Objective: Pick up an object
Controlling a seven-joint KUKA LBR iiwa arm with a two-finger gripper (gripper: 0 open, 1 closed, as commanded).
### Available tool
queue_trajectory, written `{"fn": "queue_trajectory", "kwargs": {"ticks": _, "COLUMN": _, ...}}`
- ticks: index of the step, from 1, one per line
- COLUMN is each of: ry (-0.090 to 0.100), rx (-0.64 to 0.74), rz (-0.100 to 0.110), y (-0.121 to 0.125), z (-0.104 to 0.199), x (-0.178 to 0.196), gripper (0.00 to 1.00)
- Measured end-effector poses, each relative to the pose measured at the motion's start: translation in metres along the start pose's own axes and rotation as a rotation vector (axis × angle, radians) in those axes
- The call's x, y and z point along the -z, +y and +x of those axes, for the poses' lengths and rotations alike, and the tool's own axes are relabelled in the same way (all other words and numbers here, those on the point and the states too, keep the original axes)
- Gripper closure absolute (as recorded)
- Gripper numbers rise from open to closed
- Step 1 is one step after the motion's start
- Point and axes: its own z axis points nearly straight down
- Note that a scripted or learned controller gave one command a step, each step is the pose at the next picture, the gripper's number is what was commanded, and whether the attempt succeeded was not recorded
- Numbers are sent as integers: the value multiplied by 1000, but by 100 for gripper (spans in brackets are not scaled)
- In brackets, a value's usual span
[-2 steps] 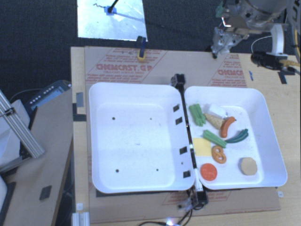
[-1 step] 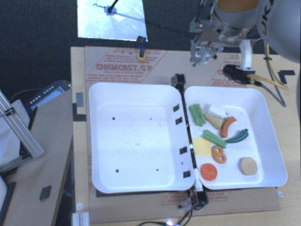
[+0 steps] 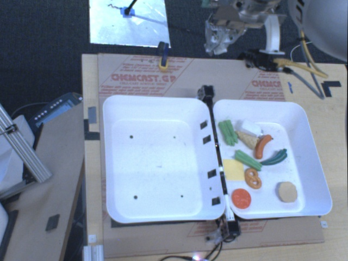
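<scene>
Hovering past the far edge of the desk (image 3: 326,145), my gripper (image 3: 217,39) hangs over dark floor, well apart from both bins; whether my jaws are apart or together I cannot tell from this slant. Two white bins sit side by side, their inner rims touching along a black clipped seam. The left bin (image 3: 117,145) offers a wide flat floor. The right bin (image 3: 310,140) holds everything, clustered toward its inner half, with bare room along its right wall. I count one green ridged piece (image 3: 228,132), one white block (image 3: 250,128), one cone (image 3: 247,140), one sausage (image 3: 263,145), one green bean pod (image 3: 247,160), one teal curved piece (image 3: 274,157), one yellow cheese slice (image 3: 232,169), one pretzel (image 3: 253,178), one tomato slice (image 3: 241,198) and one tan biscuit (image 3: 286,192). The board under the bins reads "CHEMCAST GP" (image 3: 142,77).
</scene>
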Motion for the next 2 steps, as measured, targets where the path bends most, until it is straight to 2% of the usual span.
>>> {"fn": "queue_trajectory", "kwargs": {"ticks": 2, "ry": -3, "rx": -3, "rz": 15, "y": -9, "z": 88, "x": -128, "gripper": 100}}
